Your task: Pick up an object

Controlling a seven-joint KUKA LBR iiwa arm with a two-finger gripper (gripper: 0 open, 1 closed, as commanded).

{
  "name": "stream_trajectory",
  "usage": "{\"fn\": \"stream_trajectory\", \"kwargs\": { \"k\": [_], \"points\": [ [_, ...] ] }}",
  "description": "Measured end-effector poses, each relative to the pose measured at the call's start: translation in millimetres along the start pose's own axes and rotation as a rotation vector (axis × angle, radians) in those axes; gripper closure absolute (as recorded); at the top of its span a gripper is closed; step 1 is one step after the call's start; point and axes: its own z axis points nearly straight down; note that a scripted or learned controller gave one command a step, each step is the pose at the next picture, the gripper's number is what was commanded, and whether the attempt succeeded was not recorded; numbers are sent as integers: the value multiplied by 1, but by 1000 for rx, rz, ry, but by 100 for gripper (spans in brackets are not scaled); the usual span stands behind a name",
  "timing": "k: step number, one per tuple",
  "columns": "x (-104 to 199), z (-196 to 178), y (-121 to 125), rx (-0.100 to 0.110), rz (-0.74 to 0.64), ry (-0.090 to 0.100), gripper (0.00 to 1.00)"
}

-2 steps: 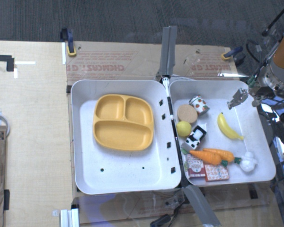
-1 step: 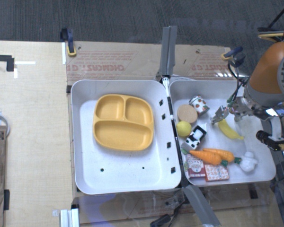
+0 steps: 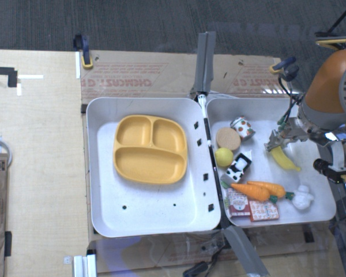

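Note:
The right bin [image 3: 259,112] holds a yellow banana [image 3: 285,160], an orange carrot [image 3: 258,190], a yellow lemon [image 3: 224,156], a tan round cookie [image 3: 228,138], a small patterned cup [image 3: 242,127], a black-and-white cow toy [image 3: 238,168], a red-and-white packet [image 3: 252,208] and a white garlic bulb [image 3: 303,197]. My gripper [image 3: 275,143] hangs low over the bin's right half, its tips just above the banana's upper end. Nothing shows between its fingers.
The left bin [image 3: 101,172] carries a yellow three-part plate [image 3: 151,149]. A grey divider post [image 3: 205,62] rises between the bins. The arm's orange band [image 3: 330,85] fills the right edge. Brown cardboard lies behind the bins and a wooden bench to the left.

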Motion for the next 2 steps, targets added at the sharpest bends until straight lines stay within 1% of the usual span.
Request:
{"fn": "stream_trajectory", "kwargs": {
  "k": [1,2],
  "points": [
    [26,5,25,-5,-122,-2,100],
    [76,-87,-24,-3,314,-1,100]
  ]
}}
